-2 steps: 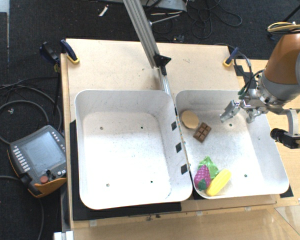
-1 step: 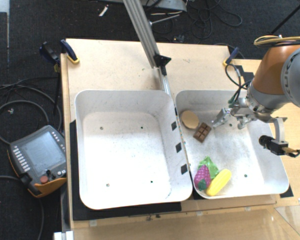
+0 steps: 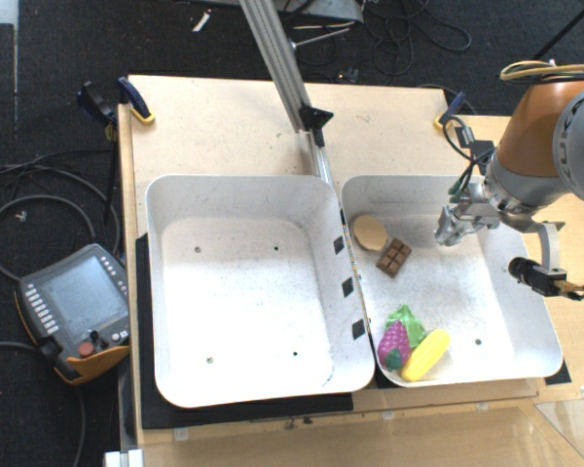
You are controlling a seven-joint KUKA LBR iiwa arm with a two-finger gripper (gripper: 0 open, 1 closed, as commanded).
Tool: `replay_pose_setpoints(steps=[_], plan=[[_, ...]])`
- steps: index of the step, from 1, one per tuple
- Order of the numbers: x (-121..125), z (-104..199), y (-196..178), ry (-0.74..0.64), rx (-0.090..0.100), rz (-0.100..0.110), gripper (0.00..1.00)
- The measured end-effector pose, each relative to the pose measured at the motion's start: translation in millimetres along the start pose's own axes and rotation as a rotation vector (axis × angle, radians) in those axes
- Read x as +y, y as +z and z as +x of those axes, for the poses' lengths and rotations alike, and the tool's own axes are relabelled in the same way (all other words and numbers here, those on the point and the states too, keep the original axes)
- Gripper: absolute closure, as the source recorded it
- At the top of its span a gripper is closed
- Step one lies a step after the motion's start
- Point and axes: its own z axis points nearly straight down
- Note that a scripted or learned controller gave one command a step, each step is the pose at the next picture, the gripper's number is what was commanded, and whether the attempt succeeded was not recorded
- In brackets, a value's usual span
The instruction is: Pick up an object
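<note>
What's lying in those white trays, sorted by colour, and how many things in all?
Tan: 1, round cookie
Brown: 1, chocolate bar
Purple: 1, grapes
Yellow: 1, corn cob
Green: 1, leafy piece
Total: 5, all in the right tray

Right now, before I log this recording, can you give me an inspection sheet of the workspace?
Surface: wooden bench bearing two white bins; left bin, right bin.
Job's things: in the right bin, a tan round biscuit, a chocolate piece, purple grapes and a yellow banana near the front corner.
Clutter: nothing seen.
Grippers: gripper over the right bin's back part, holding nothing.
Cables: loose cables on the floor.
Surroundings: control pendant at left; clamps on the bench corners.
</note>
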Motion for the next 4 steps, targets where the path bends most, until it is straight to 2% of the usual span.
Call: replay_pose_setpoints(steps=[1,3,4], plan=[[11.1,5.1,-52.5,-0.004,-0.001,-0.005,1.00],[12.5,11.0,-151.5,-0.004,-0.002,-0.006,1.00],[17.1,55.3,-143.4,-0.008,0.001,0.002,1.00]])
